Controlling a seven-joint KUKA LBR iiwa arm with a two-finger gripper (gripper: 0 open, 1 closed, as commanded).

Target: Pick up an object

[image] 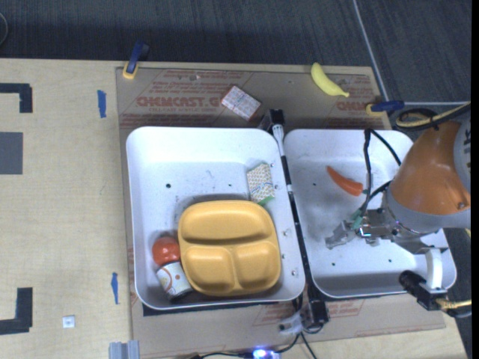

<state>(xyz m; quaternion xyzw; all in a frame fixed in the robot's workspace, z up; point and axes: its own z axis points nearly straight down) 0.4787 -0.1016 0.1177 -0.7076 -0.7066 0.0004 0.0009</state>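
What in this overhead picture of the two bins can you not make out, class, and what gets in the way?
- Gripper, camera view: too small and blurred to tell its state.
- Small can: partly hidden under the yellow tray.
- Arm's base: cut off by the right edge.
- Print on the small packet: too small to read.

Illumination is even and diffuse from overhead. The two white bins [142, 170] read bright, with mild glare along their rims. Shadows are soft and short, falling just beneath the yellow tray [228, 245]. The floor [224, 13] beyond the bench [60, 200] is dim. Overall sharpness is moderate; small details appear slightly soft.
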